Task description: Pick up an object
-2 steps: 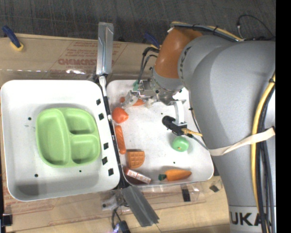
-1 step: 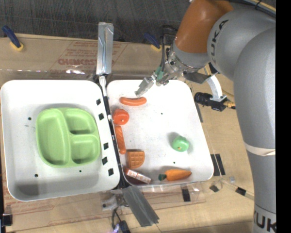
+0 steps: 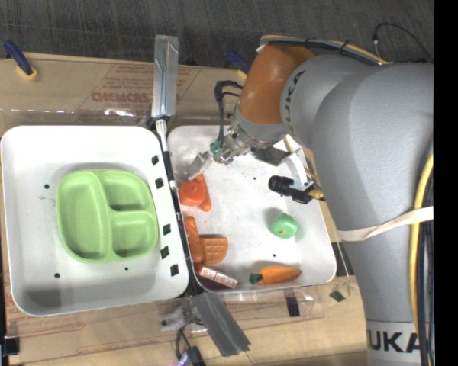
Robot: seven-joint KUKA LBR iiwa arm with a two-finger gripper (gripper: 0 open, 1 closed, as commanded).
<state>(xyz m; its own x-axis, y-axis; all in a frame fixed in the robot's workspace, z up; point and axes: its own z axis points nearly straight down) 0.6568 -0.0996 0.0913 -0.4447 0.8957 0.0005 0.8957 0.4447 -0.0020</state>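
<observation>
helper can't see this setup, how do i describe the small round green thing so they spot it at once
Take the right-hand white bin, the one with the toy food, not the one holding the green divided tray. Near its right wall, above the orange carrot, sits a small round green piece. It alone there is round and all green; its neighbours are orange or brown.

The arm (image 3: 366, 143) hides the right bin's (image 3: 244, 197) far right corner.
</observation>
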